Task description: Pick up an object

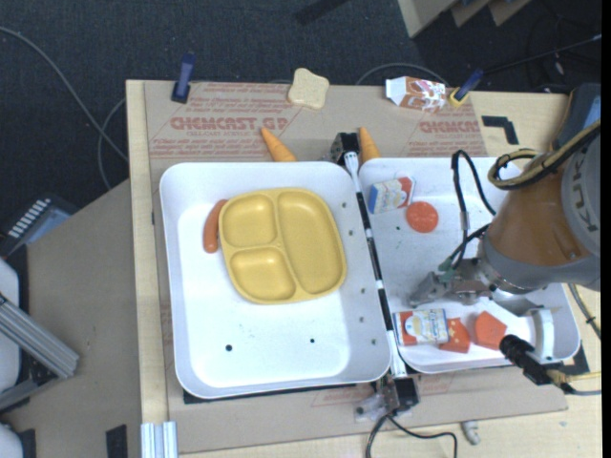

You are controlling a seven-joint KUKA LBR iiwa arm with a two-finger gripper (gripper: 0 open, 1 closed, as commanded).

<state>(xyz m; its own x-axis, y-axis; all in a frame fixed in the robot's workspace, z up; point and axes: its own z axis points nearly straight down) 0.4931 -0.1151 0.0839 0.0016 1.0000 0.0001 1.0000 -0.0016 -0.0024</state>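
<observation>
The left bin [191,284] holds a glossy yellow three-compartment plate [283,243] with a sausage [211,228] just beside it. The right bin [563,337] (smooth white plastic) holds a small carton [389,195], a round tomato [422,218], a flat packet [426,326] and an orange wedge [489,327]. The gripper [441,287] hovers above the packet.

The grey arm with the orange band [544,222] is cut off by the right edge and hides the right-hand white bin's [434,173] far side, while its two-finger gripper [449,289] is too blurred to tell how the fingers stand. A red sausage-shaped piece [210,228] lies half hidden under the rim of the yellow three-compartment plastic plate [283,244]. The print on the small white carton [423,327] is too small to read.
</observation>
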